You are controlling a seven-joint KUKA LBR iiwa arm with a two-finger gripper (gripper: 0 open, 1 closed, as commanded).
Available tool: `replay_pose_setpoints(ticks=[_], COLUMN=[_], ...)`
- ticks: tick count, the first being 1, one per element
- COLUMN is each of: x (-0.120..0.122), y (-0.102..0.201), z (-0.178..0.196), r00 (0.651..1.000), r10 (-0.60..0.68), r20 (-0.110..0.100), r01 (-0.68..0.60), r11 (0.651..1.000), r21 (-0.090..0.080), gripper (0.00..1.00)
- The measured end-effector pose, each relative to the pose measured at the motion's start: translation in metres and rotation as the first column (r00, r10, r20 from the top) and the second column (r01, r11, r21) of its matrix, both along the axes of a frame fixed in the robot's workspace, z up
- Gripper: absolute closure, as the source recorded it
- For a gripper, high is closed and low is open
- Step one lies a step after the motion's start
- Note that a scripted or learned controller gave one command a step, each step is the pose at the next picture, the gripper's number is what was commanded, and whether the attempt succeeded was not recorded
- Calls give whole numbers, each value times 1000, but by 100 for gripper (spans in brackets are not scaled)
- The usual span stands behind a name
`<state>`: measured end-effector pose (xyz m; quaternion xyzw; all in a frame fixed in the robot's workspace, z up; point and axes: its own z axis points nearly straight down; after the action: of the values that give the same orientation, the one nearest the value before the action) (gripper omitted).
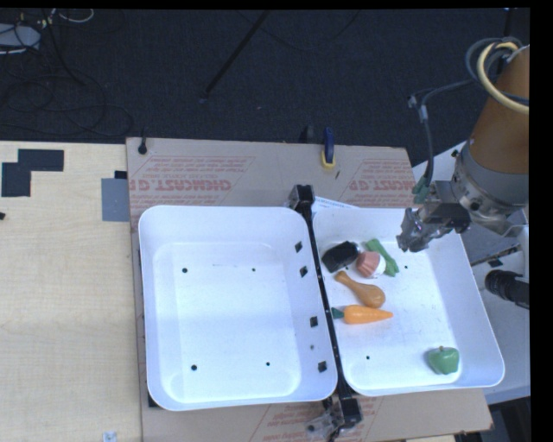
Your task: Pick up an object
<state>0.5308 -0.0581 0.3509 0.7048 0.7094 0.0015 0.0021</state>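
Toys [370,264] lay clumped near the right bin's [479,324] far edge, just left of the gripper [413,237]; its state was unclear.

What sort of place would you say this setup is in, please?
Most likely a robotics lab test bench. A grey arm with a gripper hangs over two white bins clamped onto cardboard, the right one holding toy food like a carrot, and loose cables trail across the dark floor.

Orange carrot [366,315] flat in right bin [471,298]; green pepper [443,360] apart.
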Motion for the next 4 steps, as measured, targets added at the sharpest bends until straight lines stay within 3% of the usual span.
replay_pose_setpoints(ticks=[1, 2, 3, 4], x=[6, 52, -30, -45], y=[93, 24, 68, 118], z=[28, 59, 35, 142], r00=[1000, 1000, 1000, 1000], r10=[2, -11, -3, -1], r20=[-6, -3, -13, 3], r01=[-2, 11, 3, 1], r11=[1000, 1000, 1000, 1000], r21=[3, -2, 2, 3], gripper=[100, 100, 100, 100])
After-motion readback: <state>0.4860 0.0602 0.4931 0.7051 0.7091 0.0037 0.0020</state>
